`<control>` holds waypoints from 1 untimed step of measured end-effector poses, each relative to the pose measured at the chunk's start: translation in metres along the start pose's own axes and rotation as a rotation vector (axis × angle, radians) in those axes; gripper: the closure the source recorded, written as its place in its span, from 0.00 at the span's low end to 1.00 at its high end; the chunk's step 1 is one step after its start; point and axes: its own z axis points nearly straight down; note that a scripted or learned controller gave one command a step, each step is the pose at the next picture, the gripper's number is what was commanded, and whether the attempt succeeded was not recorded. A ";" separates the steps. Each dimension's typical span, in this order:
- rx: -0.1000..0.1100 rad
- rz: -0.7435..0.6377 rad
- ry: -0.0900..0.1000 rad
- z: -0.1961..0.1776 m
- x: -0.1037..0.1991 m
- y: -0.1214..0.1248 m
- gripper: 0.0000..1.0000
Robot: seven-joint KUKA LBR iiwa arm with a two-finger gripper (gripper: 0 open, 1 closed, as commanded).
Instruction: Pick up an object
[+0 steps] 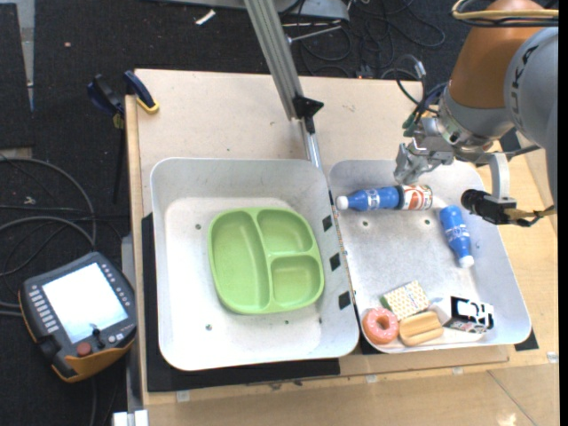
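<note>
Gripper [414, 172]: mine, poised over the right bin [417, 264], directly above the capped end of a lying bottle [383, 200]; whether my jaws are parted or closed on it, I cannot tell. A second blue bottle [455, 233] lies nearby. Donut [382, 326], bread roll [420, 328] and sponge [406, 298] cluster at the near edge. Left bin [177, 327]: green divided tray [266, 259].
</note>
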 end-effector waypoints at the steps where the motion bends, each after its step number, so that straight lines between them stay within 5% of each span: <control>1: 0.003 0.000 0.001 -0.034 0.000 0.002 1.00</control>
